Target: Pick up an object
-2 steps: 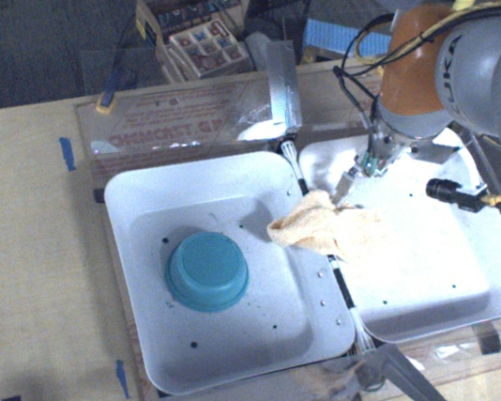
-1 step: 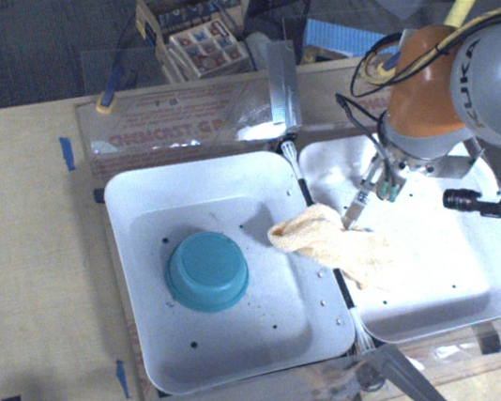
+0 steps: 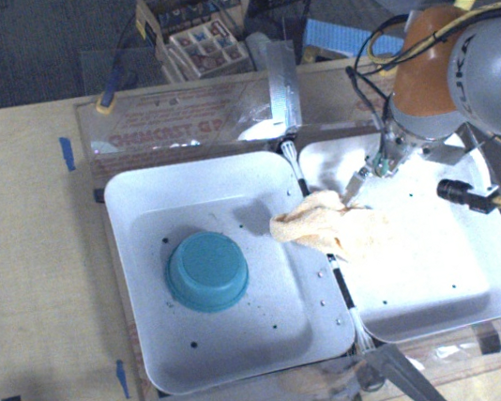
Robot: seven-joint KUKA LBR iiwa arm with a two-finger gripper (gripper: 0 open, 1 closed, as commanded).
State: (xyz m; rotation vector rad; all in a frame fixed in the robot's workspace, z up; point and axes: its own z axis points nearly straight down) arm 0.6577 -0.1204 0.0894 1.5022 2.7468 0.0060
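1. Two white bins sat side by side on the table [image 3: 26, 280]. The left bin [image 3: 129, 215] held a blue bowl [image 3: 207, 271] turned upside down. The right bin [image 3: 495, 297] was very bright.
2. A soft yellow cloth [image 3: 326, 222] lay across the wall between the two bins. One end hung into the left bin. The other end spread out into the right bin.
3. The grey arm [image 3: 486, 70] reached in from the right. Its jaws [image 3: 361, 179] hung over the far part of the right bin, just beside the cloth's top edge. I could not tell if the jaws were released or clenched. They looked too small and too dark to read. Nothing could be seen between them.
4. I think the cloth was the thing to pick up, because it was the nearest thing to the jaws.
5. The cloth looked light and floppy. It would bend and sag when lifted. It would not break.
6. A good place to grab looked like the bunched-up hump near the middle wall. A flat part would be hard to pinch.
7. The bowl looked hard and smooth, so it might slip.
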